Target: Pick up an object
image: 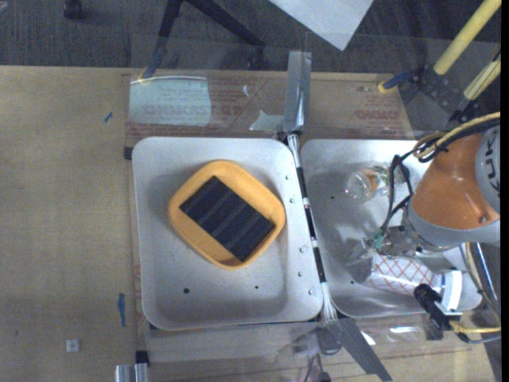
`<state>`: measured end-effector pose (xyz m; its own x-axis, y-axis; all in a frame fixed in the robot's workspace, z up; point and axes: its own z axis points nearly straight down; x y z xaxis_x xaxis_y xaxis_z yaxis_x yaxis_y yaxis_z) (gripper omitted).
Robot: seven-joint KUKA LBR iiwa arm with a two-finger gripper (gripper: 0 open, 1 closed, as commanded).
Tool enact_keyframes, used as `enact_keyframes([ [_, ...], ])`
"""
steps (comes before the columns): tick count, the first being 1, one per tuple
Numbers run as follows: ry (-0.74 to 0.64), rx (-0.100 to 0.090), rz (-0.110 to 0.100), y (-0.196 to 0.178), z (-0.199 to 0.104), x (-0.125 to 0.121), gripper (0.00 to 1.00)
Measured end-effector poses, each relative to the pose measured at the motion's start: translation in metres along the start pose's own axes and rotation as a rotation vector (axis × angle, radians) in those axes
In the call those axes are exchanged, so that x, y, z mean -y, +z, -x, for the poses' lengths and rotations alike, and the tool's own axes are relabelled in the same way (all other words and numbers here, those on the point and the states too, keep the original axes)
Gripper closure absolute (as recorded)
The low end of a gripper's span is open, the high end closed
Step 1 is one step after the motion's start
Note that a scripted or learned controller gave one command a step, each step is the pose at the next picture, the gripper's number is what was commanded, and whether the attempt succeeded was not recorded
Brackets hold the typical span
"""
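Note:
A yellow rounded-square object (pixel 227 213) with a black ribbed top lies in the left bin (pixel 159 293), a little left of its middle. In the right bin (pixel 334 293) a clear plastic item (pixel 362 183) rests near the back. A red-and-white checked packet (pixel 404 272) lies toward the front right, with a white and blue item (pixel 455 288) just right of it. My gripper (pixel 377 245) hangs low over the middle of the right bin, at the left edge of the checked packet. The wrist hides its fingertips. Nothing can be seen held.
A metal divider (pixel 306 213) separates the two bins. The grey arm with its orange band (pixel 453 189) covers the right bin's right side, with cables looping above it. Bare wooden bench (pixel 56 213) spreads to the left.

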<state>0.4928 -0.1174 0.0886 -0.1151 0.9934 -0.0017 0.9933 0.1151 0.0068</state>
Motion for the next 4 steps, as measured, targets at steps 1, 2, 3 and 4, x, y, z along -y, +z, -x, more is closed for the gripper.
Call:
enact_keyframes([
  [1, -0.003, 0.001, 0.012, -0.012, -0.002, -0.004, 1.00],
  [2, -0.276, -0.001, -0.004, -0.096, -0.047, -0.080, 1.00],
  [3, -0.276, -0.001, -0.004, -0.096, -0.047, -0.080, 0.00],
  [4, -0.256, 0.000, -0.004, -0.191, 0.008, -0.112, 0.00],
])
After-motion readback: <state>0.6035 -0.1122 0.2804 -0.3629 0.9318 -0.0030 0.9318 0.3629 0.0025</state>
